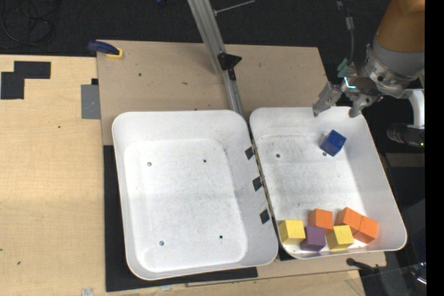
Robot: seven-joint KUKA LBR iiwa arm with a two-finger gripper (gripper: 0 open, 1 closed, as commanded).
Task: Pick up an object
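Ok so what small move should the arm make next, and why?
Probably lower the gripper toward the blue block: its fingers look spread with nothing between them, and that block lies alone just below, apart from the cluster.

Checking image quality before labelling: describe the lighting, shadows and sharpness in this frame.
Camera view: even overhead light, with the left bin brighter toward its upper rim; the blue block casts a small soft shadow on the right bin; the blocks look crisp, the gripper slightly soft; the background stays dark.

Arm (399,24) at right, jaws spread, nothing between
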